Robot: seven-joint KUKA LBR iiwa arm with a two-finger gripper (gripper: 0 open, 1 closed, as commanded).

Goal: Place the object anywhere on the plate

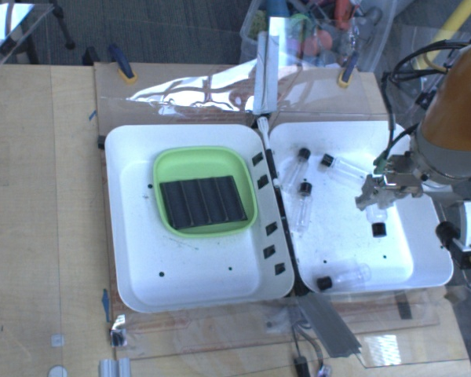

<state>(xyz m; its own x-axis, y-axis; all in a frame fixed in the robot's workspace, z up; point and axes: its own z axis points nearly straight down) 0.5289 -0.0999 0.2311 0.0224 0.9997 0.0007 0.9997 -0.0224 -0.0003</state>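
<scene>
Claw [374, 197], grip state impossible to tell, above right bin [424, 269] among 5 clear vials; green plate [166, 166] left.

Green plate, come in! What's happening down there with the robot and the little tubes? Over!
Gripper over right bin, nothing seen held. Clear vials loose in that bin. Green plate in left bin, dark ridged block on it.

No readable text, label, brand, number or sign is showing on the bench, the bins or the arm.
</scene>
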